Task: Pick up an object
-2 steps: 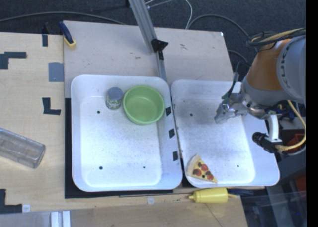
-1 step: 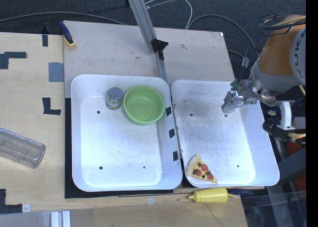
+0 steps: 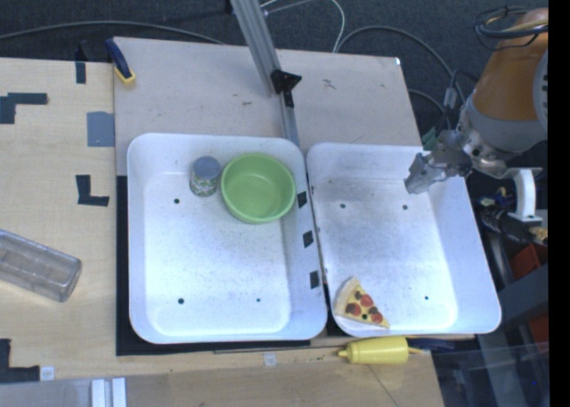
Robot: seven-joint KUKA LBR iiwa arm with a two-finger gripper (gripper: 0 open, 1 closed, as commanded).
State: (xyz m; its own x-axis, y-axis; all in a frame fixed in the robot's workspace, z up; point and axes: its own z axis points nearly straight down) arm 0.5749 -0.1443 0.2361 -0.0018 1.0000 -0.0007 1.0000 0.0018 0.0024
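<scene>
Pizza slice (image 3: 360,303) lies flat at right bin's (image 3: 463,245) near-left corner. Pincer (image 3: 419,178) hovers over far side, well apart, holding nothing; whether released or clenched, cannot tell. Approach: centre above slice, descend straight, avoid bin wall beside it.

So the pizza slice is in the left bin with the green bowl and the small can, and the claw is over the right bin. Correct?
Not quite. The camera view shows the pizza slice in the right bin, at its near left corner. The green bowl and small can are in the left bin, and the claw is over the right bin.
</scene>
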